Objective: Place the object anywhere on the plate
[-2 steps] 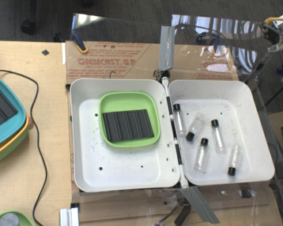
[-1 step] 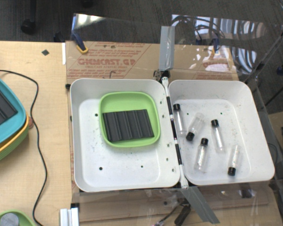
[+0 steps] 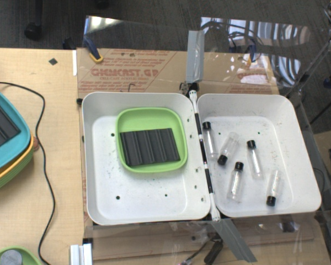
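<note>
I judge the pick not yet begun: five vials (image 3: 235,180) lie in the right bin (image 3: 298,127), the green plate (image 3: 151,118) waits, and my tool's state I cannot tell.

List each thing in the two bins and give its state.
Green plate: in the left bin, flat, carrying a dark ribbed pad.
Five clear tubes with black caps: lying down, scattered in the right bin, none on the plate.
</note>
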### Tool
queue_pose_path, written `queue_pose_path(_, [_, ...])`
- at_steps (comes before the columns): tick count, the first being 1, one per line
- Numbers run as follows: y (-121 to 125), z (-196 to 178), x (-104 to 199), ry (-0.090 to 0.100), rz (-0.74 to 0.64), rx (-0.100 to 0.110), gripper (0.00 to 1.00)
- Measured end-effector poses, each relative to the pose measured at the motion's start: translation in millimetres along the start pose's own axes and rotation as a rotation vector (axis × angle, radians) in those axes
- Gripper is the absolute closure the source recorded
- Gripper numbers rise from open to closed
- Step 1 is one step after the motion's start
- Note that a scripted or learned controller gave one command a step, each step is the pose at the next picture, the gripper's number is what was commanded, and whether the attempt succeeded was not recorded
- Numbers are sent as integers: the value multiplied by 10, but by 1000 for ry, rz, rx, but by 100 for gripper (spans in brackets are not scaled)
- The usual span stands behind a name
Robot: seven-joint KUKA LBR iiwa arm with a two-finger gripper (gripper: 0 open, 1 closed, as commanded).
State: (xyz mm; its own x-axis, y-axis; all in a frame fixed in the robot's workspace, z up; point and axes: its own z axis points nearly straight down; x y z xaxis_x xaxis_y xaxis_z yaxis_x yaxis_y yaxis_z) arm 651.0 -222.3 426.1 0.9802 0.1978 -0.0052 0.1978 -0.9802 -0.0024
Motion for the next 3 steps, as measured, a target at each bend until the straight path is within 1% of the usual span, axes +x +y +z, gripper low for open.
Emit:
queue_pose_path(1, [-3,-134,11,1,-4,-1,0])
queue_pose_path(2, [-1,349,36,0,0,0,0])
queue_pose_path(3, [-2,-137,31,1,-6,-1,0])
